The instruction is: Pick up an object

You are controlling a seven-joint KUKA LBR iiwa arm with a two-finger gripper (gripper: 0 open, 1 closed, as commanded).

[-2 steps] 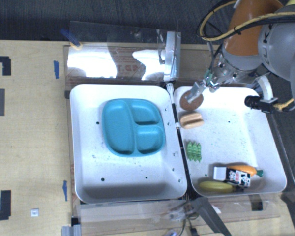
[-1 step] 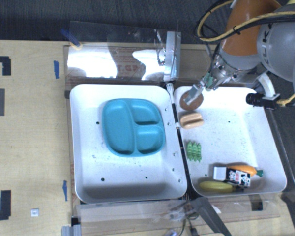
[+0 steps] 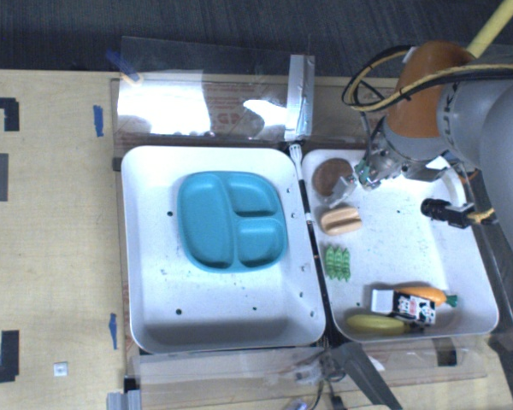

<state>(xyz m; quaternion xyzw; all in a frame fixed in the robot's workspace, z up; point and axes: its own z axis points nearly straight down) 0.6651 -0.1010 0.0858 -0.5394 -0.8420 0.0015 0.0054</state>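
The claw (image 3: 369, 174) hovers beside a brown disc (image 3: 329, 176) in the right bin (image 3: 470, 263); whether it is clenched cannot be told.

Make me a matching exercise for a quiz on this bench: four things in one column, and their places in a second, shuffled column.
Things:
1. blue plate
2. banana
3. brown disc
4. green piece

Places:
A. near edge of the right bin
B. far corner of the right bin, beside the gripper
C. middle of the left bin
D. along the right bin's left wall, below the hot dog

Pairs: 1-C, 2-A, 3-B, 4-D
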